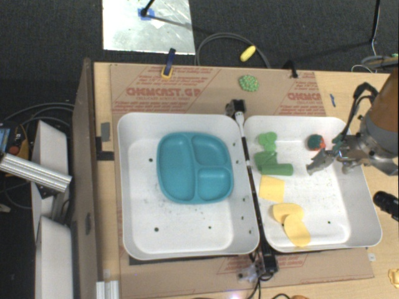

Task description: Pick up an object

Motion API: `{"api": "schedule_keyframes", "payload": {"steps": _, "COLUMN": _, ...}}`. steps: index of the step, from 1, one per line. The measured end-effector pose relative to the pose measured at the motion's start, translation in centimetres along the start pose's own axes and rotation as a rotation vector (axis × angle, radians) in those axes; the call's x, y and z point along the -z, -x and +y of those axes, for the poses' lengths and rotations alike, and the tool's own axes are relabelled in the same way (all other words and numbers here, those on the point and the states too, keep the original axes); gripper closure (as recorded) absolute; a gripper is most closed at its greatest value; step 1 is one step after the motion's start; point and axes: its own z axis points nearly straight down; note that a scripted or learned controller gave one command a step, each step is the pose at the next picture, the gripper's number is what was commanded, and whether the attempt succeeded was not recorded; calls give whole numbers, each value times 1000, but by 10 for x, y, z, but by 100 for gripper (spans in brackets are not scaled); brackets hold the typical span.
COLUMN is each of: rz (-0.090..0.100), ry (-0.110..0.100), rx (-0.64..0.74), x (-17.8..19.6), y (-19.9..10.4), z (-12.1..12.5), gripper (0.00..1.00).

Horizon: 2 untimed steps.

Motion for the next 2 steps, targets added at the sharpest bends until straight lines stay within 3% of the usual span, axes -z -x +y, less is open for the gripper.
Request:
{"api": "schedule_keyframes", "payload": {"steps": 1, "rz": 1, "ry": 2, "rx": 5, "x": -163, "y": -46, "z": 36, "gripper": 0}}
{"api": "schedule_keyframes", "payload": {"steps": 2, "rz": -1, "ry": 4, "rx": 2, "x": -156, "y": -37, "z": 71, "gripper": 0}}
